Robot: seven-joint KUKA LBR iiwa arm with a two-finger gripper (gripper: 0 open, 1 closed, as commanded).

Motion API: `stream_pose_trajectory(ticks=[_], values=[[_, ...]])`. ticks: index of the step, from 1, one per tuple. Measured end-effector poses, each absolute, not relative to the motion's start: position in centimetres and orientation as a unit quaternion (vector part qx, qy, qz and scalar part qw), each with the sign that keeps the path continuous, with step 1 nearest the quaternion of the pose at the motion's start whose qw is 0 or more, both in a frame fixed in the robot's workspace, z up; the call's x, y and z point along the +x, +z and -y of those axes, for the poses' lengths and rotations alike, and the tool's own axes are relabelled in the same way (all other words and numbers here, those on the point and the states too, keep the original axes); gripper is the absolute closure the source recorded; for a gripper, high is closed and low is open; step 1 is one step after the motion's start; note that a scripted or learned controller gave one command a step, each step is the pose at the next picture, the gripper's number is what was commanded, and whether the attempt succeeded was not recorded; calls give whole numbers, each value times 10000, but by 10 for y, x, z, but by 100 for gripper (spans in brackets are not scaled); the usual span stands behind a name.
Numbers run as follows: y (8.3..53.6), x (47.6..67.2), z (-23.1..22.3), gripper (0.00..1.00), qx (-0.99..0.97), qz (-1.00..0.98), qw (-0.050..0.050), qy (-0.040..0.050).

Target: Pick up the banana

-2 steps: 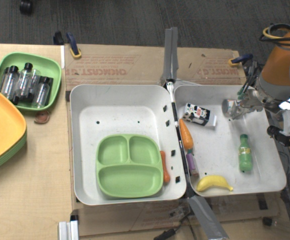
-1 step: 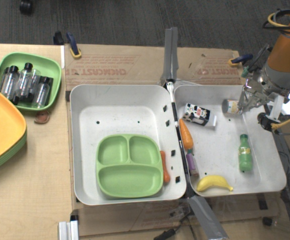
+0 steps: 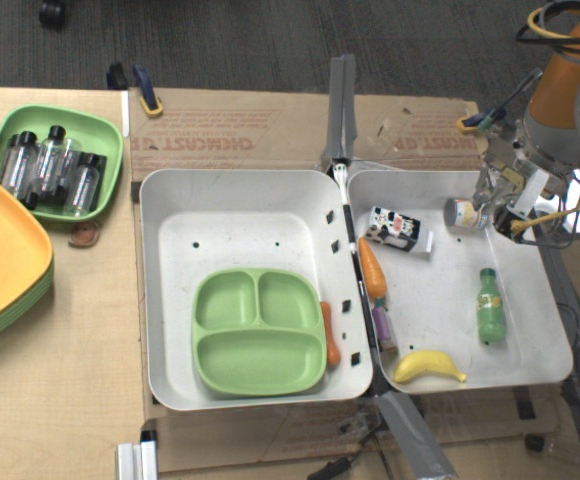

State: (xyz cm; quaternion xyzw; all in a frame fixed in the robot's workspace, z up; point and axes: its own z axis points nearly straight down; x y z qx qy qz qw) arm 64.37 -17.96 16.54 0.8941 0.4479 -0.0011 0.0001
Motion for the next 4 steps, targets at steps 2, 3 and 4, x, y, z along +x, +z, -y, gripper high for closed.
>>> stream_pose_trajectory(ticks=[2, 3, 4], values=[[277, 609, 164, 100, 9316, -3634, -3, -17], [182, 639, 116, 100, 9540, -2998, -8, -25], [170, 649, 123, 100, 9773, -2119, -3, -23]])
